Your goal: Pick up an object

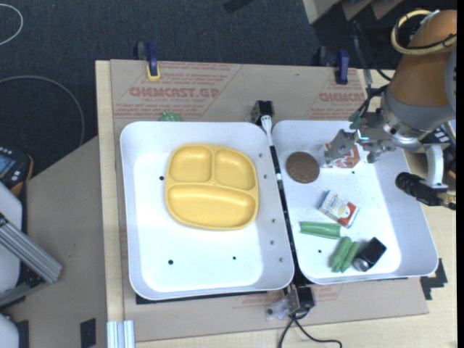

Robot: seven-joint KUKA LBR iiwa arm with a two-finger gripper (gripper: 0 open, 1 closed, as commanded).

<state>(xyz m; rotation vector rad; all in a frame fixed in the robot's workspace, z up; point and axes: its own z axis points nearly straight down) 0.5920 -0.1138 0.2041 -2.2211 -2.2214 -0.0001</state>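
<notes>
White plastic of the right bin [406, 216] is lying under my hand [346, 148], which is hovering at its far edge near the brown disc [302, 167], grip unreadable, so I am planning a straight, centred descent.

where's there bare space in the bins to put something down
Left bin: the white floor in front of the yellow divided plate. Right bin: a patch between the brown disc and green pods. Its front corner is crowded.

I count two white bins [145, 194], one yellow divided plate [212, 185], two green pods [320, 229], one brown disc [301, 167].
</notes>
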